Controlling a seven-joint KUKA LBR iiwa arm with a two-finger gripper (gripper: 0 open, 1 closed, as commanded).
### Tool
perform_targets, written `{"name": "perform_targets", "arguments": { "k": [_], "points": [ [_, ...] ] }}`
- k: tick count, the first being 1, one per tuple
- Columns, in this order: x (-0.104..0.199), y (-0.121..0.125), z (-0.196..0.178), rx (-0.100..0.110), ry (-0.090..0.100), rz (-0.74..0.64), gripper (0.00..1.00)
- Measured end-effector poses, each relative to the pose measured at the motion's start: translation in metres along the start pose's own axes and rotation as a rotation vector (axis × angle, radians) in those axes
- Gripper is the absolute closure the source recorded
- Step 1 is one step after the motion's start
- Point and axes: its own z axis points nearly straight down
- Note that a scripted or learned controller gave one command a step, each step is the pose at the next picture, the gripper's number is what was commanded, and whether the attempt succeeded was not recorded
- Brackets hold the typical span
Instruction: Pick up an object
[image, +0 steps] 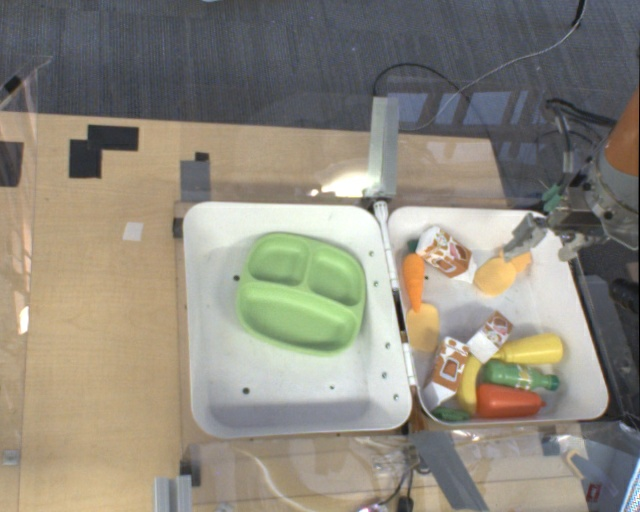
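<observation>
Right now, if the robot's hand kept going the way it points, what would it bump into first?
Probably the round orange-yellow toy. The hand slants down-left at it, right by its upper edge. Whether they already touch is hard to tell.

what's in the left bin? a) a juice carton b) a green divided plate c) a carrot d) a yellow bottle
b, since the green divided plate lies alone in the left bin, while the carrot and the other toy foods sit in the right bin.
</observation>
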Motion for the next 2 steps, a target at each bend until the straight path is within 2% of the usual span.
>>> {"name": "perform_targets", "arguments": {
  "k": [1,2],
  "points": [
    [0.029,0.058,0.184,-0.009,-0.001,0.023,0.00],
    [0.044,0.085,0.186,0.065,-0.012,0.138,0.00]
  ]
}}
